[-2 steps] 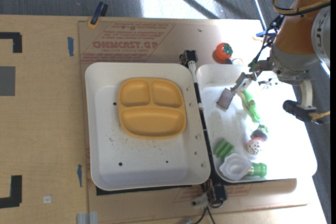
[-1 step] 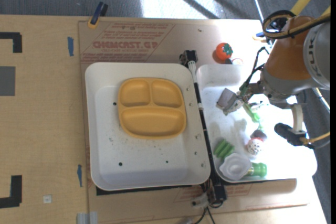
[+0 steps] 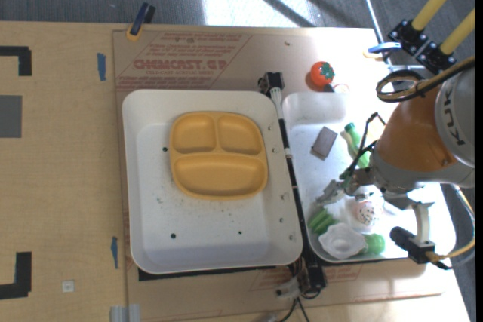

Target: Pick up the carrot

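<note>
Bench board reads "CHEMCAST" — arm lettered "KU"

Divided plate in left bin; toys right.

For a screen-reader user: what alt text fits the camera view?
A grey and orange robot arm reaches over the right white bin, above green toys and a grey block. The left bin holds a yellow divided plate.
</note>
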Action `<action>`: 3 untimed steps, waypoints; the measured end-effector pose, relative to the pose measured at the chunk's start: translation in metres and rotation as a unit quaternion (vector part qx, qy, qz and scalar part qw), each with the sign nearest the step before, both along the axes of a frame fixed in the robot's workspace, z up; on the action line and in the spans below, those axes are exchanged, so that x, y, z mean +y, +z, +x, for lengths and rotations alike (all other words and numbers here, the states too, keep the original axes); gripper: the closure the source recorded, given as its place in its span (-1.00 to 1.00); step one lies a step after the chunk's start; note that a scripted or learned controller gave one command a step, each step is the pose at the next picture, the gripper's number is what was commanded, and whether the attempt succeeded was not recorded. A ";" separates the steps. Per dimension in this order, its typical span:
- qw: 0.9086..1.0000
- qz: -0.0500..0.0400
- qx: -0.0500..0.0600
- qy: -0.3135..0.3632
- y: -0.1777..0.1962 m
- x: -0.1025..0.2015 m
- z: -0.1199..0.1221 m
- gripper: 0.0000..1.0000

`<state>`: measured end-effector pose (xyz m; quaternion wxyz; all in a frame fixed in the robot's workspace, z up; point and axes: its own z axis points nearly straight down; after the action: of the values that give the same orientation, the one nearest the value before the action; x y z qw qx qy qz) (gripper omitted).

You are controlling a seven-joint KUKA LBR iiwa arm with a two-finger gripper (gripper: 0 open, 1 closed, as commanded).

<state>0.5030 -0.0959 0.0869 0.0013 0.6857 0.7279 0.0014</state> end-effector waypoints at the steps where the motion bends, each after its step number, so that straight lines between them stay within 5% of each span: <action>1: 1.000 -0.002 -0.004 -0.001 0.011 -0.001 0.002 1.00; 2: 0.987 0.000 0.002 -0.160 0.098 0.080 -0.023 1.00; 3: 0.951 0.000 0.002 -0.308 0.162 -0.008 -0.024 1.00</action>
<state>0.4794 -0.1041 0.2490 0.0002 0.8765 0.4815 -0.0001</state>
